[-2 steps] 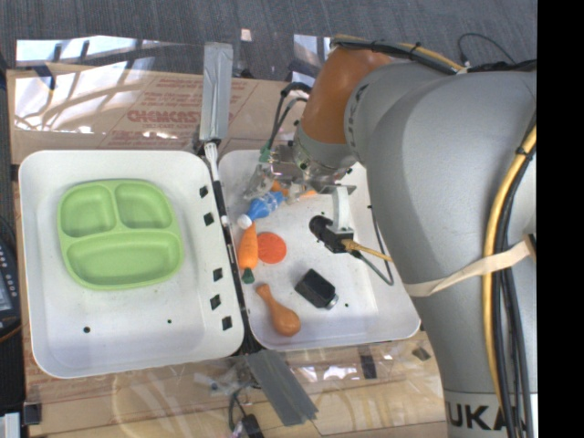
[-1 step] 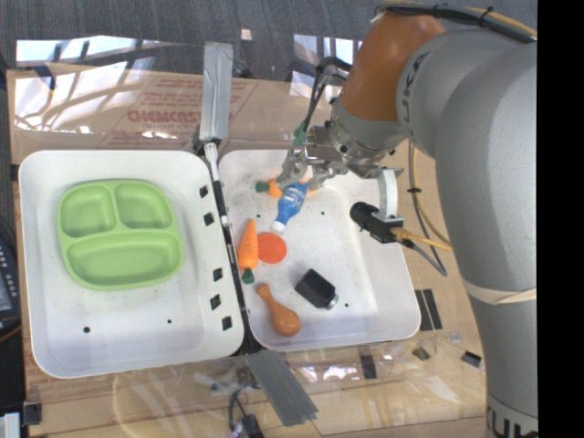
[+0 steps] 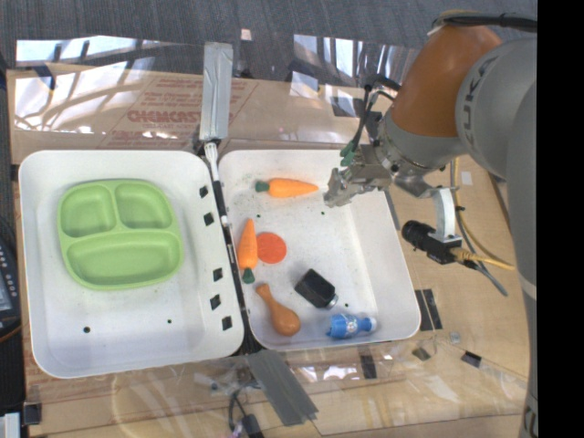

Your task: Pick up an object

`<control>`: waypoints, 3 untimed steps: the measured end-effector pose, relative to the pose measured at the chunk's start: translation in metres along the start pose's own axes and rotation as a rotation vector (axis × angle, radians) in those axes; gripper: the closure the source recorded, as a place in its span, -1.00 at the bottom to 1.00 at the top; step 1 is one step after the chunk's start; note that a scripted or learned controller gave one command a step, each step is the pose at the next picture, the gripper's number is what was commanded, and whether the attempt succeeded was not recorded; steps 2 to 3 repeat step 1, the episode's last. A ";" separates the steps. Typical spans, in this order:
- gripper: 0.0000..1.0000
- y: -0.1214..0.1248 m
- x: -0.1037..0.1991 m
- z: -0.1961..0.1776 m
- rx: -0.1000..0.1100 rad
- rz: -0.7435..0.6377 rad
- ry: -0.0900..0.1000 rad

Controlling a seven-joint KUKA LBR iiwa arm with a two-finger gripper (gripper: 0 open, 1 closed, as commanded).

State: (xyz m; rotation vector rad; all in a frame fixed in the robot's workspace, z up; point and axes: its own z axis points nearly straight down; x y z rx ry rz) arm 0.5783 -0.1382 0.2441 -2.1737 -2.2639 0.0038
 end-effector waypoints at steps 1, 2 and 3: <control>-1.00 0.000 0.000 0.000 0.001 0.000 0.000; -1.00 0.000 0.000 0.000 0.001 0.000 0.000; -1.00 0.000 0.000 0.000 0.001 0.000 0.000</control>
